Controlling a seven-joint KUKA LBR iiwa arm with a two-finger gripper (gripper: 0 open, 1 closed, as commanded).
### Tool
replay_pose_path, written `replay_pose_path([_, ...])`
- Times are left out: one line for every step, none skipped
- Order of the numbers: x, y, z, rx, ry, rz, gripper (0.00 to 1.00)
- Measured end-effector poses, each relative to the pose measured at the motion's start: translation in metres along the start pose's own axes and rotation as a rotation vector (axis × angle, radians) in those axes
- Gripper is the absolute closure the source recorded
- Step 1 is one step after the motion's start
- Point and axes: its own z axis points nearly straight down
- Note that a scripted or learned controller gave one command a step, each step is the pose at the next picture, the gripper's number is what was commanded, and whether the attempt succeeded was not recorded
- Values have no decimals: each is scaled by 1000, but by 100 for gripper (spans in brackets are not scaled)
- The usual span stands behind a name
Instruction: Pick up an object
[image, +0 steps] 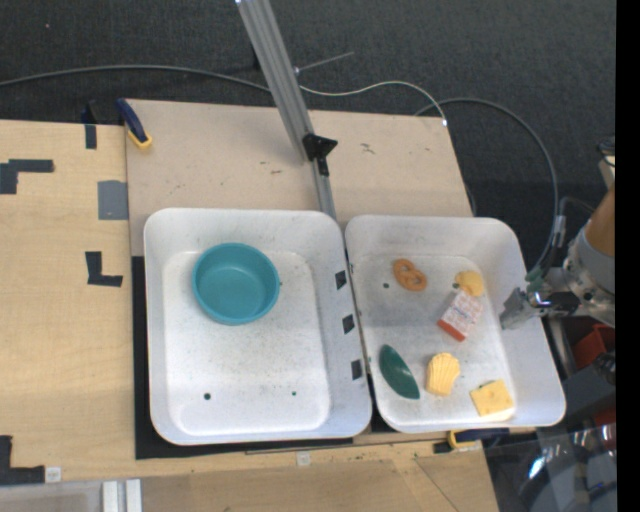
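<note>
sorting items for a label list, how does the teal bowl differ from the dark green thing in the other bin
The teal bowl is round, light blue-green and much larger; the dark green piece is a small, flat, elongated oval. The bowl sits alone in the left bin; the green piece lies in the right bin among several small items. Both rest on the bin floors, apart from the gripper.

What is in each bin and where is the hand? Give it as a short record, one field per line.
left bin: teal bowl, upright, toward the far left
right bin: brown pretzel-like piece, small yellow piece, red and white packet, dark green leaf-shaped piece, yellow ridged piece, yellow block
hand: at the right bin's right rim, above no item, holding nothing visible
arm: reaching in from the right
</note>
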Motion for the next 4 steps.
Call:
replay_pose_path([1, 4, -63, -1, -1, -1, 100])
replay_pose_path([1, 5, -63, 5, 1, 1, 100])
replay_pose_path([62, -1, -50, 7, 4, -4, 100])
replay_pose_path([118, -3, -52, 7, 3, -5, 100])
